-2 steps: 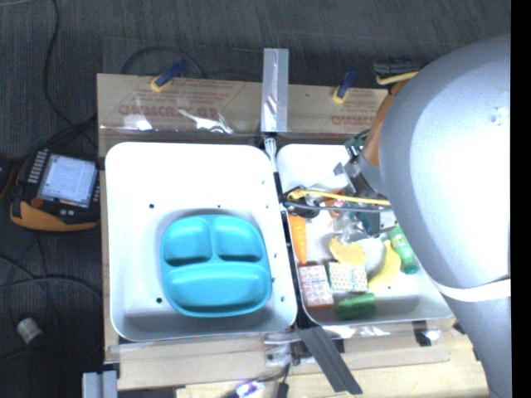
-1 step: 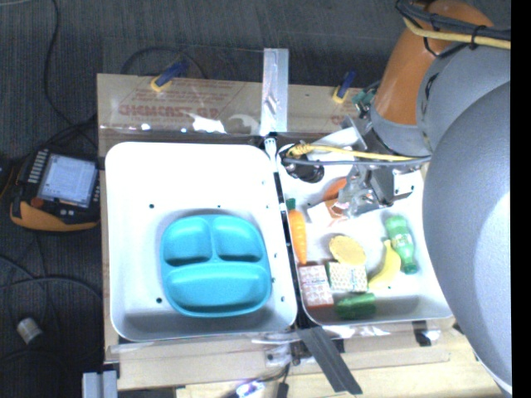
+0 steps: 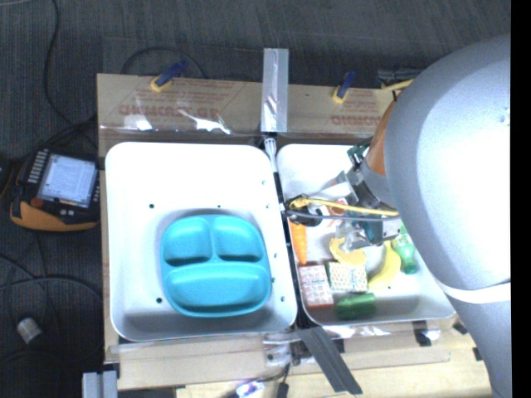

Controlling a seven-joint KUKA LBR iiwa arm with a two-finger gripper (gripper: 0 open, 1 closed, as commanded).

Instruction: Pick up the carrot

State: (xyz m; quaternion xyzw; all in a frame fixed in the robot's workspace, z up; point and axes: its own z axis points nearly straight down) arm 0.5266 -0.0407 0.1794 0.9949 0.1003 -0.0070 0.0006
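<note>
**Arm reaching over the toy food bin**

The gripper (image 3: 358, 237) is hanging low in the right bin (image 3: 311, 166), among the toy food. I cannot tell what it is doing. The carrot (image 3: 299, 243) is lying by the bin's left wall, just left of the gripper. The blue tray (image 3: 216, 264) is sitting in the left bin (image 3: 133, 214).

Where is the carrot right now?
The carrot lies in the right bin, against its left wall, just above a small patterned box and left of the banana.
</note>
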